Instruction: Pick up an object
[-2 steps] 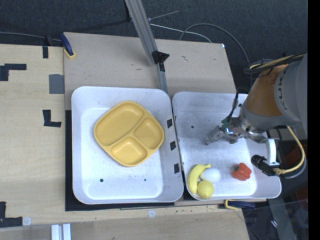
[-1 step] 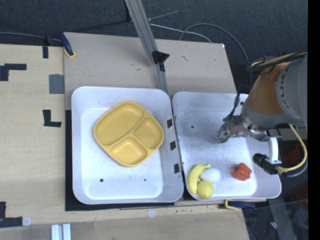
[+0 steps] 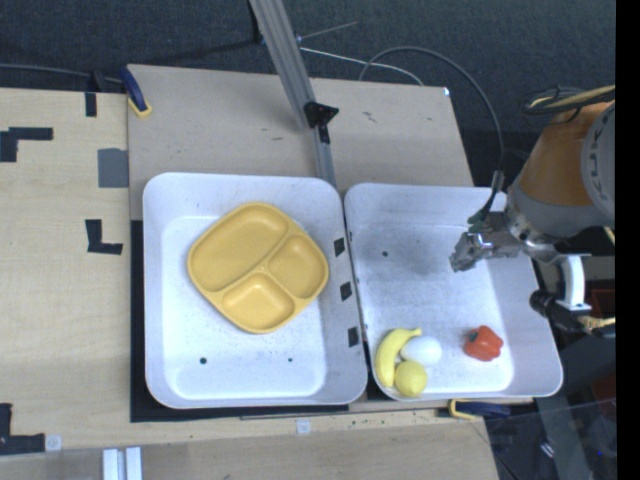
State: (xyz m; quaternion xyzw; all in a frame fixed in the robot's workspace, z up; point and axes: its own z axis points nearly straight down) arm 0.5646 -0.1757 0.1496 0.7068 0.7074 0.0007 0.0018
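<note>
Yellow plastic three-compartment plate (image 3: 258, 266) lies in the left white bin (image 3: 165, 268). In the right white bin (image 3: 420, 218), a yellow banana (image 3: 392, 348), white egg (image 3: 424, 351), yellow lemon (image 3: 411, 377) and red pepper (image 3: 484, 344) rest near its front edge. Two-finger gripper (image 3: 466, 255) hovers above bare floor; finger state indeterminate. No legible writing.

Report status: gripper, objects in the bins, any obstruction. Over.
Gripper over right bin, nothing visibly held. Red pepper-like toy, yellow banana, white egg, yellow lemon near front edge. No obstruction.
</note>
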